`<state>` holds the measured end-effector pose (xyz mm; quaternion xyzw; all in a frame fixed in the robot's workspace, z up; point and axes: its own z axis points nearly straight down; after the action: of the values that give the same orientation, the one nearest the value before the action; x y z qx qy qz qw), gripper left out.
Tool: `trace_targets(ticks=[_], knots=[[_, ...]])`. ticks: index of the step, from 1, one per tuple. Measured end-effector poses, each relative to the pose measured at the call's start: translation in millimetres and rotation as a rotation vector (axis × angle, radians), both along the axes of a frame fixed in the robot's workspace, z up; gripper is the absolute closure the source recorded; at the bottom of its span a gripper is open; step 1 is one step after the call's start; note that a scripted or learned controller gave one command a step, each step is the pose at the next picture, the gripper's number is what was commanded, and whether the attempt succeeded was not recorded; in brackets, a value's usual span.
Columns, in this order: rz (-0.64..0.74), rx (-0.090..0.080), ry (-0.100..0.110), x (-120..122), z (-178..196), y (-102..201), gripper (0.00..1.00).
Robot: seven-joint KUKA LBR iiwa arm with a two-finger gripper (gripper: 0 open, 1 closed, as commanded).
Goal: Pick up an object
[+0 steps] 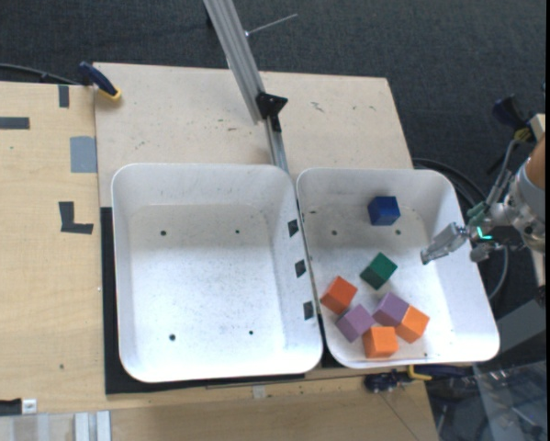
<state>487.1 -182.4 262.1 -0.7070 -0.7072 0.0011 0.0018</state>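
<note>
Here the gripper point(451, 241) hangs over the right rim of the right bin point(465, 315), reaching in from the right. One grey finger point(440, 244) slants down and left over the bin's white floor; the rest is too small and blurred, so I cannot tell whether the fingers are wide, narrow or closed. Nothing shows between them. A small green light glows on the wrist part just right of that finger.

All the blocks lie in the right bin. A blue block point(383, 210) sits alone near the far wall, well apart from the others. A green block point(378, 271) lies near the middle, left of and below the gripper. Nearer the front wall, five blocks cluster: an orange block point(339, 294) at the left, a purple block point(354, 322) just beside it, a second purple block point(390, 308) to the right, a second orange block point(413, 323) touching that one, and a third orange block point(379, 341) at the front, touching both purple ones.

The left bin point(132, 274) stands just beside the right one, their rims touching. Both rest on a pale wooden surface point(183, 118). A slanted metal rail point(233, 39) runs from the top edge down to where the bins meet. A blue and yellow clamp point(100, 80) sits at the surface's far left corner.
</note>
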Motion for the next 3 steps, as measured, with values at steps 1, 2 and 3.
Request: trace_targets(ticks=[1,2,3], knots=[[0.002,-0.001,-0.002,1,1,0,0.0],[0.001,0.001,0.003,3,-54,11,0.0],[0.0,0.001,0.004,2,-119,15,0.0]])
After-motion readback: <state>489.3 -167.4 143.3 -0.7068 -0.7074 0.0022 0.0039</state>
